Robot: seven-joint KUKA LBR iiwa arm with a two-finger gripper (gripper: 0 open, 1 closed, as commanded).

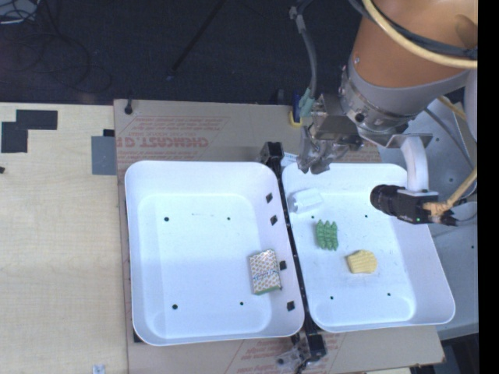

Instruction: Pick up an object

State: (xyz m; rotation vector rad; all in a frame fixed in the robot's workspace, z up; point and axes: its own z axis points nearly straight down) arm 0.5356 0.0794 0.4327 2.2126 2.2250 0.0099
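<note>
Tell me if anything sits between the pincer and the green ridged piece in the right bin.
Nothing visible does. The pincer hangs over the far edge of the right bin, and the green ridged piece lies nearer the camera. Between them is bin floor and a pale whitish thing, slightly left of the direct line.

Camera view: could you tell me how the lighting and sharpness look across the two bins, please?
In the camera view, the left bin floor is glared near white; the right bin is evenly bright; the green object and yellow object look soft-edged; the background is dark.
</note>
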